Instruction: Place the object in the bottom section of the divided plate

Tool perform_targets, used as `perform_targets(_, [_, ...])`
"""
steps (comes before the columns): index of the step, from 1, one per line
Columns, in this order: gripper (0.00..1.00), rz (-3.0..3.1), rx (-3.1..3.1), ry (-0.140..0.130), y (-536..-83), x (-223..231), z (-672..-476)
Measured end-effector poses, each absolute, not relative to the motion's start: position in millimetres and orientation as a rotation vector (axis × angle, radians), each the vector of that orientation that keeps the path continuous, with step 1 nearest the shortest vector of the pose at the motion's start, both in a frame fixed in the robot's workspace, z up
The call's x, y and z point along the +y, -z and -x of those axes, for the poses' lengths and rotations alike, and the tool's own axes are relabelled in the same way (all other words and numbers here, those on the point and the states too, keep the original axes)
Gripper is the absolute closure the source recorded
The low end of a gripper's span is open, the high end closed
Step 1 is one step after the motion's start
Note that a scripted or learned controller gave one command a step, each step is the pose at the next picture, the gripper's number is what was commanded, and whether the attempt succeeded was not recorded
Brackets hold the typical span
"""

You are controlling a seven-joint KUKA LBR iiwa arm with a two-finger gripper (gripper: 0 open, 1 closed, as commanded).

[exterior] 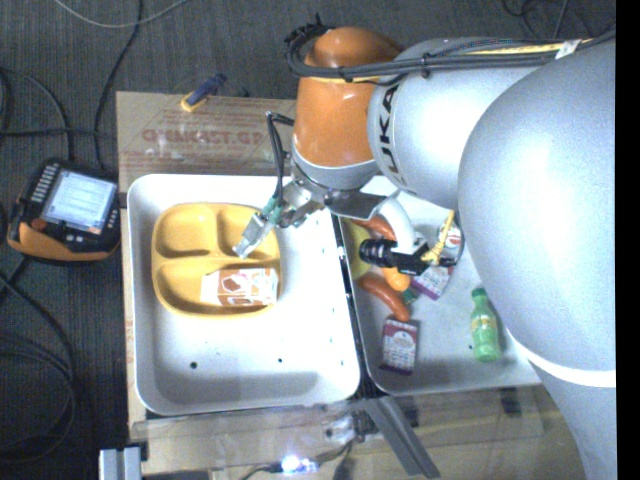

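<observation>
A small box (240, 287) is seen lying in the bottom part of the yellow plate (178, 230). The gripper (250, 238) is seen just above it. Nothing is held, and the fingers are apart.

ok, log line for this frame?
tool: above plate, fingers unclear | small orange-and-white carton: lying in bottom section of yellow divided plastic plate | plate: in left white bin

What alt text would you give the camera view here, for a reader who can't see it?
A small carton lies in the bottom section of a yellow divided plate in the left white bin, with the gripper just above it. The right bin holds a green bottle, a dark red packet and other items.
</observation>
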State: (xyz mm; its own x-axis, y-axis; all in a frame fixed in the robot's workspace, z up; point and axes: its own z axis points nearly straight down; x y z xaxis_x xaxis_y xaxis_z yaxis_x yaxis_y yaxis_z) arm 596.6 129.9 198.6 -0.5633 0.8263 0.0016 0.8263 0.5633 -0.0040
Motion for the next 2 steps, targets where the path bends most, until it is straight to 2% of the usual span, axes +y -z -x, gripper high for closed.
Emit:
perform_targets(1, [1.0, 1.465, -2.772, -0.007, -205.2, 130.5, -596.4])
perform_targets(2, [0.0, 1.465, -2.772, -0.008, -205.1, 130.4, -596.4])
